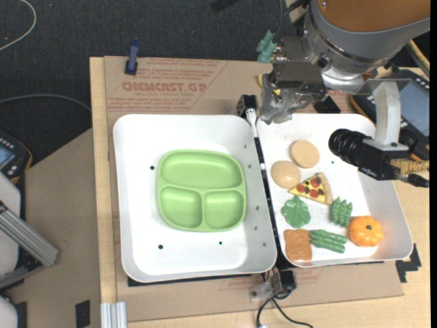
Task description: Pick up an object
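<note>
Seven toy foods (pixel 315 188) lie lower right, below the gripper (pixel 273 111); its grip state I cannot tell.

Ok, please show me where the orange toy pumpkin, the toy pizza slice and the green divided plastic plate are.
Orange toy pumpkin (pixel 366 231): camera view, on the middle of its round body.
Toy pizza slice (pixel 313 188): camera view, on its topped centre.
Green divided plastic plate (pixel 201 169): camera view, on its large upper compartment.
</note>
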### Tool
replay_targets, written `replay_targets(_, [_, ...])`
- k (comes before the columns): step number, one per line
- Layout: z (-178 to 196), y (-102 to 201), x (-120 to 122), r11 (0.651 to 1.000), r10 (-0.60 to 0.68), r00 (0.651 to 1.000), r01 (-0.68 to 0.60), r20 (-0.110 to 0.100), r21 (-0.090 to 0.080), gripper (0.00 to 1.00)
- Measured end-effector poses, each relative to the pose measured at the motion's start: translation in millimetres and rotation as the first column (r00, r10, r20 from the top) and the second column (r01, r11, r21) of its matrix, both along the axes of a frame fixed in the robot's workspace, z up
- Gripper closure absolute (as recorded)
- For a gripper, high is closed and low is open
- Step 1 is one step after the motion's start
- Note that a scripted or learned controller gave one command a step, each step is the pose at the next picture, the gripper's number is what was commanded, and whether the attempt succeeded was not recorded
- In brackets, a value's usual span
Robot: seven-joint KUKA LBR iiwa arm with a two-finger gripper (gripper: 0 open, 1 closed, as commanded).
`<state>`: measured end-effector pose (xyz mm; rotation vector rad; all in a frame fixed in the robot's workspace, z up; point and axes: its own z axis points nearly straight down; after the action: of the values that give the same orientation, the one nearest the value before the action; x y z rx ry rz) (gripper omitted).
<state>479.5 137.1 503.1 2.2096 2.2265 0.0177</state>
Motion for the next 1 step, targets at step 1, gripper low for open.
replay_targets(1, [-88.9, 92.8, -1.9, 1.0, 0.002, 1.0, -0.002, -0.021, -0.007, 1.0])
